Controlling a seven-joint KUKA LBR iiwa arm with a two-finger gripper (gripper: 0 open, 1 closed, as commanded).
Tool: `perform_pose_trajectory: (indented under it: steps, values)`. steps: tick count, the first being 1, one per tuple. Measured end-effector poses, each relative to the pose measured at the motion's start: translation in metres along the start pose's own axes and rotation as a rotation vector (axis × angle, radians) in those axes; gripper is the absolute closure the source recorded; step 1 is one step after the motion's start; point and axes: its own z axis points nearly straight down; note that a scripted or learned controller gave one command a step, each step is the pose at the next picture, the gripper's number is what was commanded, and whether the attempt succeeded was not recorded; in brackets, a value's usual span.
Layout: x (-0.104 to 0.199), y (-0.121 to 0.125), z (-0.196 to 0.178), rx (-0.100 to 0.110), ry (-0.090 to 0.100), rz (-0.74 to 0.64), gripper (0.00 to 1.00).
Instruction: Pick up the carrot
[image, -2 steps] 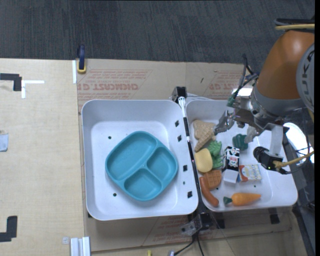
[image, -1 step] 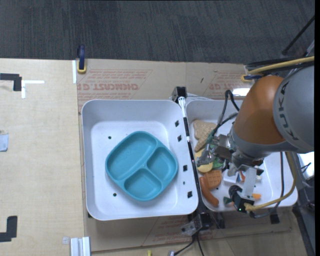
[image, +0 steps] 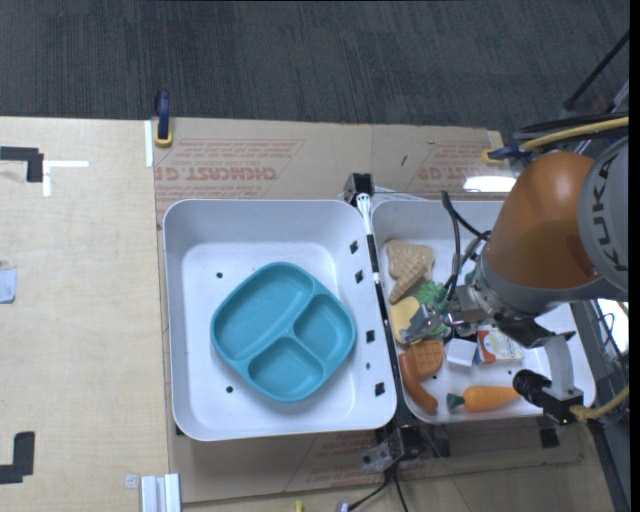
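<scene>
The carrot (image: 488, 398), orange with a green stub at its left end, lies on its side near the front edge of the right bin (image: 470, 213). My gripper (image: 428, 325) is low in the middle of that bin, above and to the left of the carrot and apart from it. It hovers over a yellow piece (image: 403, 318) and a green leafy piece (image: 432, 294). The orange-banded wrist (image: 545, 230) hides the bin's right half.
A blue divided plate (image: 284, 330) lies in the left bin (image: 185, 300). The right bin also holds a bread slice (image: 408, 262), an orange waffle-like piece (image: 424, 358), a sausage (image: 417, 393) and a small carton (image: 498, 347). A black fitting (image: 545, 392) sits just right of the carrot.
</scene>
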Motion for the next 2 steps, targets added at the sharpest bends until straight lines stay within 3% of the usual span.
perform_pose_trajectory:
  steps: [1,2]
  values:
    - [0.047,0.007,0.000,0.000,-0.001,-0.259,0.00]
    - [-0.001,0.000,0.000,-0.002,-0.001,-0.331,0.00]
